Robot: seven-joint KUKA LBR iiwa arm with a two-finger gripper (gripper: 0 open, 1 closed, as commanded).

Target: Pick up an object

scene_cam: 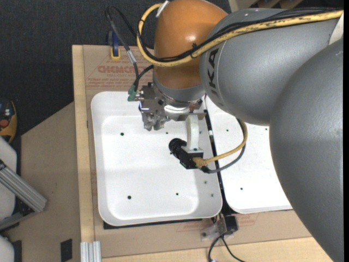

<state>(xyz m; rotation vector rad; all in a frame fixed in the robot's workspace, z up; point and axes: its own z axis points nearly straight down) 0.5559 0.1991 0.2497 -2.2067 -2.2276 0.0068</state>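
**Arm low over the left-hand bin, grip unreadable**

Viewed from above at a slant: grey arm (272,91) reaching in from the right and taking up most of the upper right of the view. Orange band (182,31) rounded and glossy, sitting directly above the wrist. Below it, the gripper (166,114), hanging over the far half of the white bin (103,146) on the view's left, near the bin's back wall. Impossible to say whether wide, narrow or holding anything, with the wrist and its metal housing covering the working end.

Just beneath the wrist, over the bin's floor towards its right side, a small black lump (179,149). Joined to a yellow cable (232,152) that loops away to the right and back up towards the arm. Cannot tell whether a loose object lying in the bin or a fitting belonging to the arm.

Second white bin (256,192) just beside the first on the right, largely covered by the arm. Both resting on a brown cardboard-coloured bench top (84,146) with red lettering along its far edge. Blue clamp (115,43) at the bench's far edge, to the left of the orange band.
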